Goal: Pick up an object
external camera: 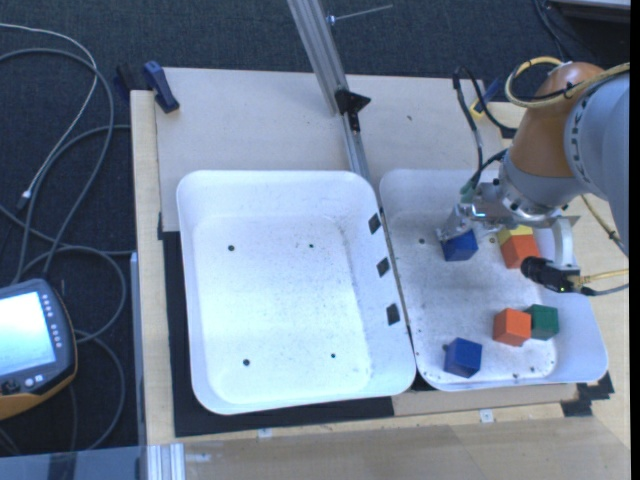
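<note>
We see our one arm reaching in from the right, over the table's far right corner, its grey casing curving down into the orange band just above the wrist. The wrist is bent downward, so the pincer hangs low toward the far half of the right bin. From this slant we cannot judge how the pincer is set.
</note>
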`<state>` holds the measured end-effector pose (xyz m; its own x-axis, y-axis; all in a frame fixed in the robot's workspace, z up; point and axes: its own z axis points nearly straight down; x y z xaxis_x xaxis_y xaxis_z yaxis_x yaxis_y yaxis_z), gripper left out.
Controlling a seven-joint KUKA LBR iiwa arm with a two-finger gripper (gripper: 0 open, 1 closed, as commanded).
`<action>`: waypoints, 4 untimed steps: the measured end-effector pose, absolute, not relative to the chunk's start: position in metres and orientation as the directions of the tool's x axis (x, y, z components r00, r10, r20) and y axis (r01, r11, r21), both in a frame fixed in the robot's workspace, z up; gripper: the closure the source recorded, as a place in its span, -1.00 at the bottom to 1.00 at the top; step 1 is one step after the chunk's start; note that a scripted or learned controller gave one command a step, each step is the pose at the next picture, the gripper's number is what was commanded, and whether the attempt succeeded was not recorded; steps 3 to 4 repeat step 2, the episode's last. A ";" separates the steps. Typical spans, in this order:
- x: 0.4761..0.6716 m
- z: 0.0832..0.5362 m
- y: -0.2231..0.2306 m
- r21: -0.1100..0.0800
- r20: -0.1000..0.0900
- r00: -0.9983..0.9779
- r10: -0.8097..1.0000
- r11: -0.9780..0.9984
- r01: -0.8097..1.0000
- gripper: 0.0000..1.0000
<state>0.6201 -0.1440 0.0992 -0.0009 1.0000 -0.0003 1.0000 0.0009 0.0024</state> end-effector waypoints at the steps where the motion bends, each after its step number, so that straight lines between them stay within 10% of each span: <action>1: 0.664 0.110 -0.090 0.005 0.001 -0.007 1.000 0.007 1.000 1.00; 2: 0.678 0.205 0.010 0.010 0.001 -0.009 1.000 0.009 1.000 1.00; 4: 0.678 0.205 0.010 0.010 0.001 -0.009 1.000 0.009 1.000 1.00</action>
